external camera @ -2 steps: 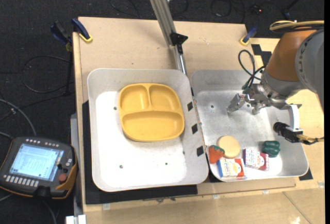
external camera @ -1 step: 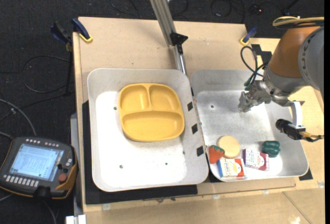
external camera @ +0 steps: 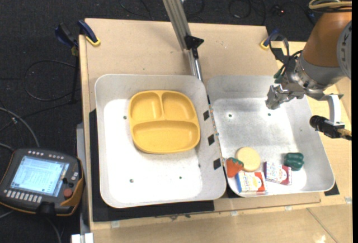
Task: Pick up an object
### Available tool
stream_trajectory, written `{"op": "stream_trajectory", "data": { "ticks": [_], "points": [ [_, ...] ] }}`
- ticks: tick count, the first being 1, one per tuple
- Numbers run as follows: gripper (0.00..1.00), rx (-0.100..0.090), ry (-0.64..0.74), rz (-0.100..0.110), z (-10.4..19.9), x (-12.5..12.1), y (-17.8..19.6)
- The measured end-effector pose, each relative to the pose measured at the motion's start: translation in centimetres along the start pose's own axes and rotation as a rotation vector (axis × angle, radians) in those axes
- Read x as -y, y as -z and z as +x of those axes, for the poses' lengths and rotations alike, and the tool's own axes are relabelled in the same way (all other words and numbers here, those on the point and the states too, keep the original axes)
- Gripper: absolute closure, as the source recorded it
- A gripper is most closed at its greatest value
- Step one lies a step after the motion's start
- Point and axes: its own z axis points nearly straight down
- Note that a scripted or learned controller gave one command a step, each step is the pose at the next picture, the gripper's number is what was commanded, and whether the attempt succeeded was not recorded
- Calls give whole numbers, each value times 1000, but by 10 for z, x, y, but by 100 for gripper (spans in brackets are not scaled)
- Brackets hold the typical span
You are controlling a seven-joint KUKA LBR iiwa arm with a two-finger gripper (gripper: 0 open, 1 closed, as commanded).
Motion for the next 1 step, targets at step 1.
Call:
{"op": "stream_trajectory", "data": {
  "ticks": [1],
  "points": [
    [100,0,0,1,4,2,45]
  ]
}}
